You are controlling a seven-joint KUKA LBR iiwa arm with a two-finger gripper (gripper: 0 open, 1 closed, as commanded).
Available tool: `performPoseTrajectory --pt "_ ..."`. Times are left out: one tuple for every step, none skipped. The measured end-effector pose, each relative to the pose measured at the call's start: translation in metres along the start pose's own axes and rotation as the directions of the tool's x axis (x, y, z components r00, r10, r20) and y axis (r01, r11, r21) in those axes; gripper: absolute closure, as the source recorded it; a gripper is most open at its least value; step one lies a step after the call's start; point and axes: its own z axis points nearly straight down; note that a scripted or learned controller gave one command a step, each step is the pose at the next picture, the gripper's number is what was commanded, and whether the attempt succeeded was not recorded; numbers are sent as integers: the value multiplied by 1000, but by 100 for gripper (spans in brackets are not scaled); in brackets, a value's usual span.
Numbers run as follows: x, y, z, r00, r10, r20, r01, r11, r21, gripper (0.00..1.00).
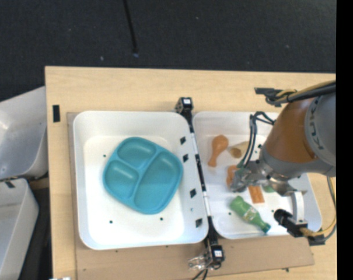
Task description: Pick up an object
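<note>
Grey metal two-finger gripper (241,179) sits low in the right shallow white plastic bin (223,226); its grip cannot be told. Nearby: glossy green plastic bottle (248,212), small orange block (256,195), tan wooden spoon (217,149). A smooth teal sectioned plate (142,174) fills the left bin (88,214).

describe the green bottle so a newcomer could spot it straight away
Look in the right-hand white bin, the one the arm reaches into. Near its front edge lies a small green bottle on its side. It is the only green thing among orange and tan pieces.
</note>
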Motion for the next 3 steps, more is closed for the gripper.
performPoseTrajectory --pt "-7 6 -62 1000 -9 2 9 1000 -5 100" --pt "-7 10 -127 1000 -12 2 12 1000 -7 100" --pt "-8 12 -176 1000 -13 1 13 1000 -5 100"
